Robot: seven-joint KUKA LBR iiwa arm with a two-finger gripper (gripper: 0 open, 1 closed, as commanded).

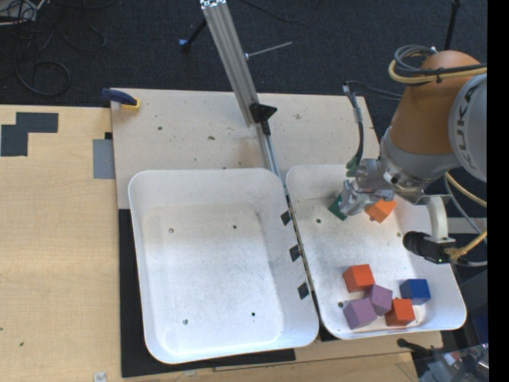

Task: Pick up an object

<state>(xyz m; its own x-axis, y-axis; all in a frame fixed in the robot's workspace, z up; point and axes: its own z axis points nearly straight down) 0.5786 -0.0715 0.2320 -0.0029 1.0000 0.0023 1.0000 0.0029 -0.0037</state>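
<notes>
Over the right bin point(318, 245), near its upper half, the gripper point(362, 197) hangs at the end of the grey arm point(433, 122), whose orange band sits just above the wrist. A green object point(340, 208) shows at the gripper's left side and an orange block point(381, 210) at its right side, both tight against the tool. Whether either piece sits between the fingers cannot be told from this slanted view, nor can the spread of the fingers.

Toward the lower right corner of the same bin lies a loose cluster of blocks. An orange cube point(359, 277) stands uppermost in the group. Just below it are two purple blocks, one point(381, 298) touching the other point(359, 313). A smaller orange block point(401, 312) rests against the right-hand purple one, and a blue cube point(415, 290) lies just beside it, near the bin's right wall. This cluster is well apart from the gripper.

The left bin point(151, 205) adjoins the right bin along a shared edge, where three small black clips point(294, 252) are spaced down the seam. Both bins rest on a pale board point(183, 134). A slanted aluminium rail point(235, 58) rises from the board's upper middle. A blue and yellow clamp point(119, 98) sits at the board's upper left corner.
</notes>
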